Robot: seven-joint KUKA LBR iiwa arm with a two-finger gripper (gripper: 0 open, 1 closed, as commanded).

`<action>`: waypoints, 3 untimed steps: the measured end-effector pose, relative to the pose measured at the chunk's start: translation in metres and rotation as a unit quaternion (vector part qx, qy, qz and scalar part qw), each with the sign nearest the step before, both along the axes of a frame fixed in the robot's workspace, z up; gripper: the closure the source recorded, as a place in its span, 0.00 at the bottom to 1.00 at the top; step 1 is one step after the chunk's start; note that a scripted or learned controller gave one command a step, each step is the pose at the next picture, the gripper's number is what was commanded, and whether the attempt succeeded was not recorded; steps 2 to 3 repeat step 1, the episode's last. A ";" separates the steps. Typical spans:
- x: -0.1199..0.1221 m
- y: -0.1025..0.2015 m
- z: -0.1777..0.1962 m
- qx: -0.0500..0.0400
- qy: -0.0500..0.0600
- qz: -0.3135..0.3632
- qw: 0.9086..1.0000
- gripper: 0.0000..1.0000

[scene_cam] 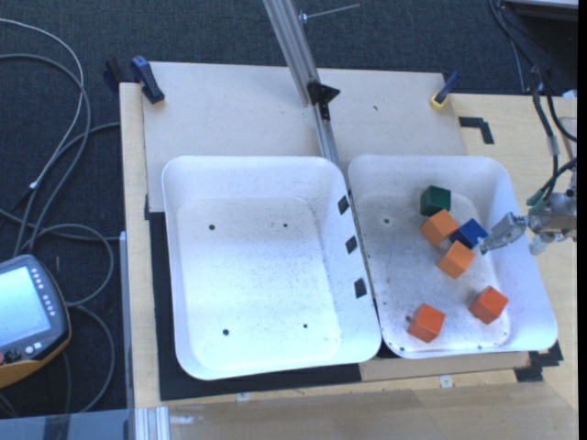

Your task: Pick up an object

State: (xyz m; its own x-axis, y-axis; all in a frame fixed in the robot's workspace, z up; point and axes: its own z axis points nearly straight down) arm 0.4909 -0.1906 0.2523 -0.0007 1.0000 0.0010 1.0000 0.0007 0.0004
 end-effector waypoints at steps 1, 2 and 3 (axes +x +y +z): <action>0.010 -0.005 -0.118 0.002 0.005 0.000 1.000 0.00; 0.010 -0.005 -0.118 0.002 0.005 0.000 1.000 0.00; 0.010 -0.005 -0.118 0.002 0.005 0.000 1.000 0.00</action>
